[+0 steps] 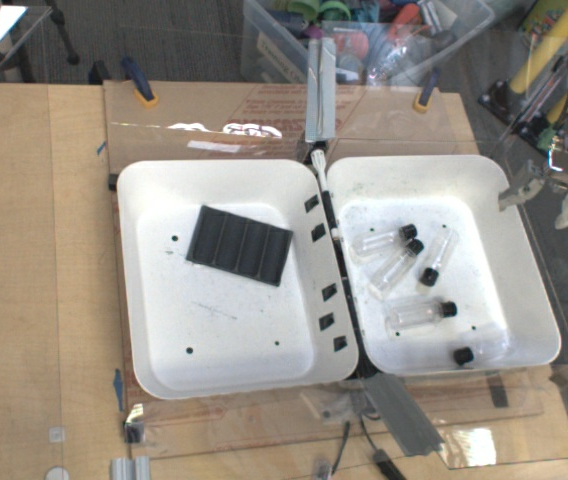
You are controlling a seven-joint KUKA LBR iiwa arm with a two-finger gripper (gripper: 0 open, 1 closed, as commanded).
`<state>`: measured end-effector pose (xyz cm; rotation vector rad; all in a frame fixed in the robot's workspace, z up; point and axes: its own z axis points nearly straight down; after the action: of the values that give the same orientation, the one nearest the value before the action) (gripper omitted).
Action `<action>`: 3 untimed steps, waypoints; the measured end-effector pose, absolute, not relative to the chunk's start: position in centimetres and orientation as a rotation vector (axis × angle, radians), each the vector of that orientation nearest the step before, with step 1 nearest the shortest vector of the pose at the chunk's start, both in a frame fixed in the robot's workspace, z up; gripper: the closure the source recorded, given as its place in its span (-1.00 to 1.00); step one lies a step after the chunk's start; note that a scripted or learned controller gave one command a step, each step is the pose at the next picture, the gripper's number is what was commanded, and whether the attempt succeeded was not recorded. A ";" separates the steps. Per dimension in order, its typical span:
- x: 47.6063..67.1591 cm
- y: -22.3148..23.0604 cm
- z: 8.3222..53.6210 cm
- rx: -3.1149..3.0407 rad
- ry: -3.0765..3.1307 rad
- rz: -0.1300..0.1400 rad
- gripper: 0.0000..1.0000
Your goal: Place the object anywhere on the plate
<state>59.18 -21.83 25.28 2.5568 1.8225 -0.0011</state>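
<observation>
You see two shallow white bins side by side on the bench. In the left bin (154, 358) a dark grey ribbed rectangular plate (239, 245) lies flat, turned at a slight slant, in the upper middle. In the right bin (524, 298) several clear plastic vials with black caps (419, 313) are scattered: a few lie near the centre, one sits lower down, and another rests near the bottom right corner (476, 353). None of them touches the plate. The gripper (544, 183) hangs at the far right, just beyond the right bin's upper right rim, apart from every vial. You cannot tell from here how its hand stands.
</observation>
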 end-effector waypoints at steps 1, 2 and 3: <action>59.2 -21.8 25.3 2.557 1.823 -0.001 -1.00; 59.2 -21.8 25.3 2.557 1.823 -0.001 -1.00; 59.2 -21.8 25.3 2.557 1.823 -0.001 -1.00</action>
<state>59.18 -21.83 25.28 2.5569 1.8225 -0.0011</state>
